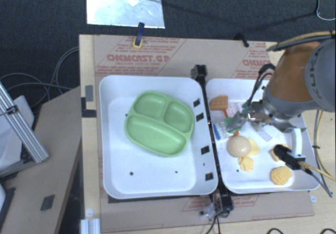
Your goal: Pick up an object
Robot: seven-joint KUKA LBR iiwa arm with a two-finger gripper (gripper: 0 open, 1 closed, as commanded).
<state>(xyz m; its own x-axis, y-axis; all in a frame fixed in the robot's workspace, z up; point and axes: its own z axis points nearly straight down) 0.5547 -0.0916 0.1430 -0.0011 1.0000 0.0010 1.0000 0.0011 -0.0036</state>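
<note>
Over the right bin (248, 90), the gripper (240, 118) hangs low near the bin's left wall, the grey arm (294, 94) with its orange band reaching in from the right. Whether the gripper is wide or narrow cannot be told from this angle. Just beside its tip, against the dividing wall, lies a small green and clear item (227, 125); nothing shows it as held. An orange-brown waffle piece (219, 103) lies nearer the bin's far left corner. A cream ball (238, 146) sits just below the gripper, touching a pale yellow piece (254, 148), with a small yellow lump (245, 163) beside them. A round yellow waffle (281, 176) lies near the front right corner. The left bin (152, 178) holds a green divided plate (160, 123). Both bins rest on a cardboard-covered surface (157, 57).
</note>
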